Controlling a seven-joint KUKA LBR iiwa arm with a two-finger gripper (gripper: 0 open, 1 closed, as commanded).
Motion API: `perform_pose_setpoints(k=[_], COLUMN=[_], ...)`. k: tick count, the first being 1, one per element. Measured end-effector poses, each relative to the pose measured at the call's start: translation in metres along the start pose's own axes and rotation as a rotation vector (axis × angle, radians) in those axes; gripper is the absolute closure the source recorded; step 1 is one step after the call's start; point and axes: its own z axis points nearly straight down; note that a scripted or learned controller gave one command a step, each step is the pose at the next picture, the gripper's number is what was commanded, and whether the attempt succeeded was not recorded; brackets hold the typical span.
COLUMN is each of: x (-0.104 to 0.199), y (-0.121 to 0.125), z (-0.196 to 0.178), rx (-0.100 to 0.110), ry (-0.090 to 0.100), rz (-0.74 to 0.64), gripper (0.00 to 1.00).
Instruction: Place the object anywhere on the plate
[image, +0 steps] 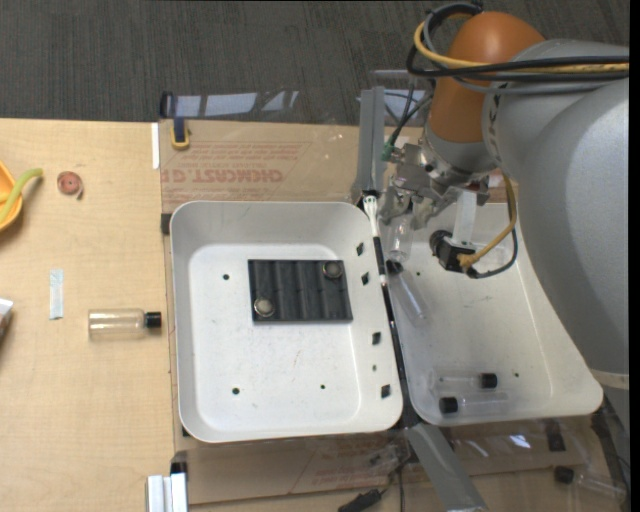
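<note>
Arm enters from the right; jaws (400, 222) low over the far left corner of the right bin (530, 330), tight against the wall shared with the left bin (200, 330). Whether the jaws are apart or together I cannot tell; cables and wrist hardware clutter that spot, and nothing can be made out between them. Likely task objects: two clear vials with black caps, lying flat in the right bin, at its near edge. Front vial (470, 404) lies roughly left-right, cap at its left end. Rear vial (465, 381) sits just behind it, roughly parallel, cap at its right end. Both lie well toward the near side from the jaws, a little rightward. The plate (300, 291), dark, ribbed, rectangular, sits flat in the left bin's middle, carrying two small round pieces: one at its near left corner (264, 307), one at its far right corner (333, 269). Plate lies left of the jaws, across the shared wall. Judgement: grasp not yet made; the next move runs nearward to a vial, closing across its short axis. A third vial (124, 322) lies on the counter (80, 400), left of both bins.
</note>
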Motion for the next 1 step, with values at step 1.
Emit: perform_pose_setpoints(k=[1], x=[-0.0744], y=[0.0165], z=[-0.0007], rx=[-0.001], ry=[0.001], rz=[0.142], gripper=[1.0])
